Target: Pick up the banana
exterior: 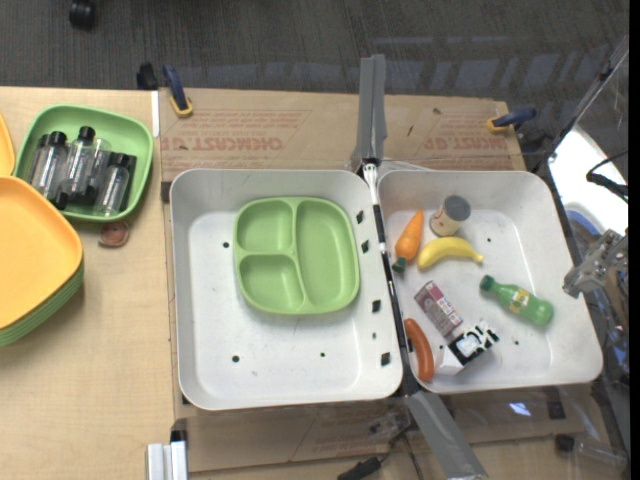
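The yellow banana (450, 253) lies flat in the upper middle of the right bin (565, 363), curved, with its tips pointing left and right. An orange carrot (409, 236) lies just to its left, close to its left tip. A small tan object with a grey round cap (450, 214) sits right behind the banana, nearly touching it.
The right bin also holds a green bottle (517, 302), a dark pink packet (438, 308), a red sausage-shaped piece (420, 348) and a small black-and-white object (472, 345). The left bin (185, 298) holds a green divided plate (297, 255). Grey metal parts (592, 263) stand at the right bin's right rim.
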